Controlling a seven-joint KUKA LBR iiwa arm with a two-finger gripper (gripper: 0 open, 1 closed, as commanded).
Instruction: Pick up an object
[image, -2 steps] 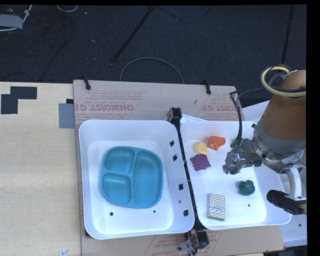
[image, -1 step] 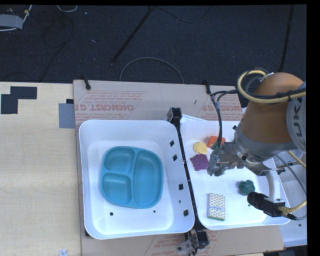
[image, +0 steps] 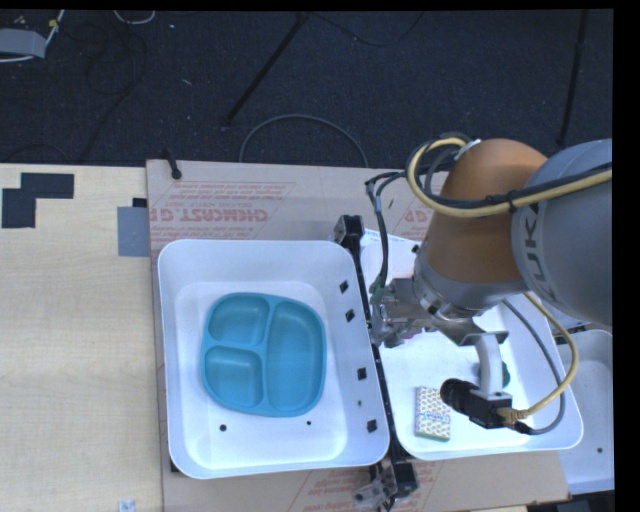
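Over the left side of the right bin (image: 432, 362), my claw (image: 398, 320) hangs; whether it is open or closed cannot be determined. Nearer in that bin, a small patterned block (image: 433, 414) lies flat. A blue divided plate (image: 265, 354) occupies the left bin (image: 178, 300).

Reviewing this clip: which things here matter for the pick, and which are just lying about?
For the job:
gripper, by the right bin's left edge
blue divided plate in the left bin
small patterned pad in the right bin

Just lying about:
printed cardboard sheet under the bins
grey patch and black patch on the bench
cables on the dark floor
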